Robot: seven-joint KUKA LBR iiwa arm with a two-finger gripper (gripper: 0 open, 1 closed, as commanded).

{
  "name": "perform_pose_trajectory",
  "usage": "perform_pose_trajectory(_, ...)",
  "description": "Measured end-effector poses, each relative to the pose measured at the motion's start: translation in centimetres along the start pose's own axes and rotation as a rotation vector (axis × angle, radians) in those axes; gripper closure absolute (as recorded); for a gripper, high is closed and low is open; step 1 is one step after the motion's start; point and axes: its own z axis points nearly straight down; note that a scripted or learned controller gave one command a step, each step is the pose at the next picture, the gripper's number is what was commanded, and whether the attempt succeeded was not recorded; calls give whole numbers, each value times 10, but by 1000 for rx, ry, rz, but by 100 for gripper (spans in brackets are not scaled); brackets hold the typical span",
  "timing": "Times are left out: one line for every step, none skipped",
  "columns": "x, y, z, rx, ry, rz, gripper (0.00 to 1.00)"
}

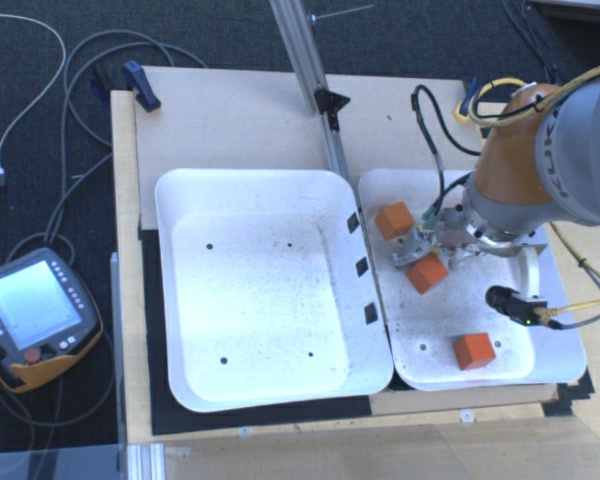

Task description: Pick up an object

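Low, arm [540,158] over right bin [420,363]

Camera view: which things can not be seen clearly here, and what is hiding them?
1. Gripper, camera view: too small and cluttered to tell if it is open or shut, or if it grips the middle block beside it.
2. Right bin: its far right side is covered by the arm.
3. Arm: cut off by the right edge.
4. Pendant screen: too washed out to read.
5. Top block and bottom block show plainly.
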Motion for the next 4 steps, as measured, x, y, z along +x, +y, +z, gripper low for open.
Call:
perform_pose_trajectory(13, -25, 20, -3, 0, 0, 0)
perform_pose_trajectory(13, -23, 8, -10, 0, -1, 100)
perform_pose_trajectory(69, 63, -88, -23, -1, -9, 100)
perform_pose_trajectory(155, 72, -98, -12, 2, -10, 100)
